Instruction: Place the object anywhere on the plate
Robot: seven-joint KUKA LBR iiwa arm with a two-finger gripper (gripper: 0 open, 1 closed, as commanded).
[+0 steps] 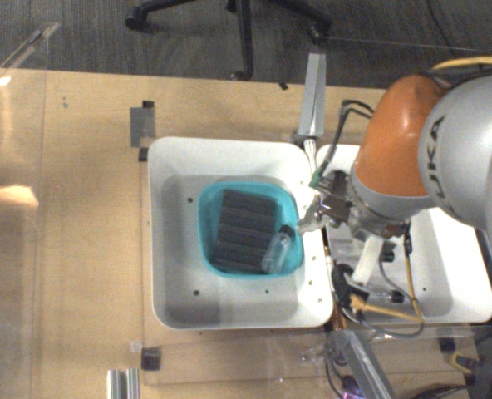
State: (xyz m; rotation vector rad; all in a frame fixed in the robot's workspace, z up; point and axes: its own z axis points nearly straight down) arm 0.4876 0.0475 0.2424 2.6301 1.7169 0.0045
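Note:
A teal square plate lies in the left white bin. A dark grey ribbed block rests flat across the plate's middle. A small clear bottle lies tilted on the plate's lower right corner, next to the block. My gripper hangs over the ridge between the two bins, just right of the plate and above the bottle's upper end. The arm's grey and orange wrist hides most of the gripper body.
The right bin lies mostly under the arm, with cables trailing across its near edge. A metal post stands behind the bins. Small black brackets sit on the wooden bench to the left.

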